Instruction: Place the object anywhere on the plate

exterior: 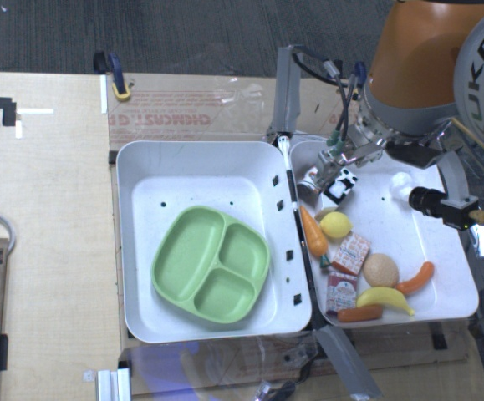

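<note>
From the fixed camera above the bench (41,224), two shallow white bins sat side by side. The left bin (141,170) held a pale green plate (211,264) with three compartments, lying slightly turned near the bin's middle; all three compartments were bare.

The right bin (450,295) held a cluster of play food along its left and near sides. An orange carrot (313,231) lay against the left wall, with a yellow lemon (335,225) just beside it. Below those sat a small red-and-white carton (352,253), a second red packet (340,291) nearer the front, and a tan round item (380,270), perhaps a bun or potato. A yellow banana (387,299) curved along the front, touching a red sausage (359,313), and another orange-red sausage (416,277) lay to the right of the round item.

The grey arm with its orange band (417,48) reached in from the right, and the pincer (335,176) hung over the far left corner of the right bin. A small black-and-white object (340,188) sat at its tip, just above the lemon; whether the pincer was clamped on it or merely over it could not be told at this slant.
</note>
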You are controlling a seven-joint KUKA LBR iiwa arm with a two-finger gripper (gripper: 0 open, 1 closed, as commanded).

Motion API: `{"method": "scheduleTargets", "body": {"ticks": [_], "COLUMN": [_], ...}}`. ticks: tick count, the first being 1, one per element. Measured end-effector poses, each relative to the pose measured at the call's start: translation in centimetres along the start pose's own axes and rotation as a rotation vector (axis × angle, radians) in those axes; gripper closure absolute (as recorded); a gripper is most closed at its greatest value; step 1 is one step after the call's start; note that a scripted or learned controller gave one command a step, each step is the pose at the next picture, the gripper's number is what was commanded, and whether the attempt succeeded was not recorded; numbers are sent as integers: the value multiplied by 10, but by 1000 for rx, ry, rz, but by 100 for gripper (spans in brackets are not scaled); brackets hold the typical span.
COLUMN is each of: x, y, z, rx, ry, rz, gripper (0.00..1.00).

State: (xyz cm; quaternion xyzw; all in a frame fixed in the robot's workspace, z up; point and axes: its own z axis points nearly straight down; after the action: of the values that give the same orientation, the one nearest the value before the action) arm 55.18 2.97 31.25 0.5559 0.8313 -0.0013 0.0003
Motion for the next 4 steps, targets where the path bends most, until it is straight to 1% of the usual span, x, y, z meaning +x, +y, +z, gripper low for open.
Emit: {"method": "scheduleTargets", "body": {"ticks": [1,2,3,4], "x": [12,-44,6,-63], "y": [-23,48,12,77], "z": [122,121,47,-63], "rx": [1,-3,-4,-5], "ry": [2,-1,-1,-2], "rz": [-330,-580,-951,-881], "gripper": [100,100,100,100]}}
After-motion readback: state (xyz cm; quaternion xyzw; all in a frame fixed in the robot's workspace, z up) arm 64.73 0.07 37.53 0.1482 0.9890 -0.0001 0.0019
